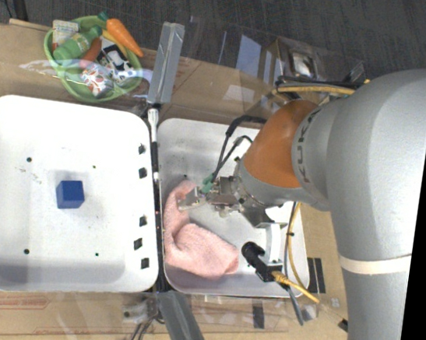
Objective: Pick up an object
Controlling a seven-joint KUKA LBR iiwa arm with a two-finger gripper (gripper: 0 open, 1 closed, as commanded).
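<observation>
A pink cloth (196, 243) lies crumpled along the left side and front of the right bin (190, 140). My gripper (207, 197) hangs low over the cloth's upper end, under the orange band of the arm (278, 152). The wrist hardware hides the fingertips, and nothing can be seen held between them. A blue cube (70, 193) rests on the floor of the left bin (62, 124), far from the gripper.
A green bowl (95, 58) full of toy food and small items sits behind the left bin. The arm's grey body (367, 195) covers the right bin's right half. A black connector with a yellow cable (262, 265) hangs over the right bin's front right.
</observation>
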